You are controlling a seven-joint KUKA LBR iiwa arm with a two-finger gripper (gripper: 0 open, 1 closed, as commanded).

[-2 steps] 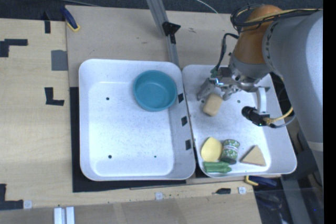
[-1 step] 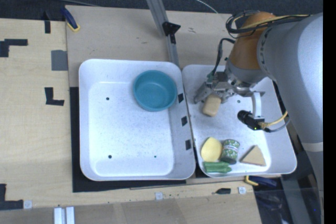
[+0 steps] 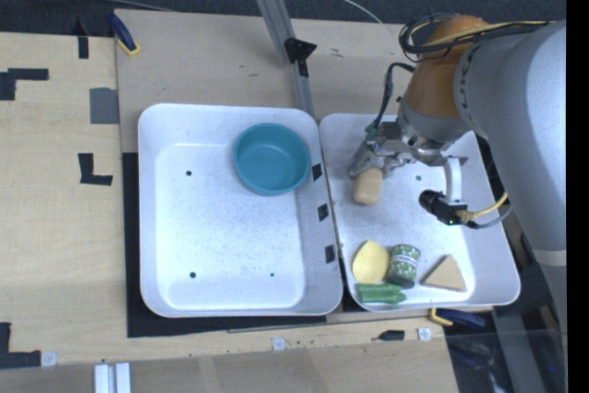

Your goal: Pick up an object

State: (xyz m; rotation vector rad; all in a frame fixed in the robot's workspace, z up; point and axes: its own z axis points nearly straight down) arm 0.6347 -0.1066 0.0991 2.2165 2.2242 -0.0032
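In the right bin (image 3: 479, 290), my gripper (image 3: 372, 165) is low near the bin's upper left part and stands open. A tan, rounded cylinder piece (image 3: 367, 189) lies on the bin floor directly below its fingertips, with its upper end reaching up between them. Along the front of the same bin lie a yellow lemon (image 3: 370, 262), a small green can (image 3: 402, 265), a green pod-like item (image 3: 381, 294) and a tan wedge (image 3: 444, 275). A blue bowl (image 3: 271, 158) sits at the back of the left bin (image 3: 184, 271).
The grey arm with its orange band (image 3: 442, 78) reaches over the right bin's back right corner, trailing a black cable (image 3: 446, 207). A metal pole (image 3: 276, 9) slants down to the divider between the bins. Tape marks dot the bench on the left.
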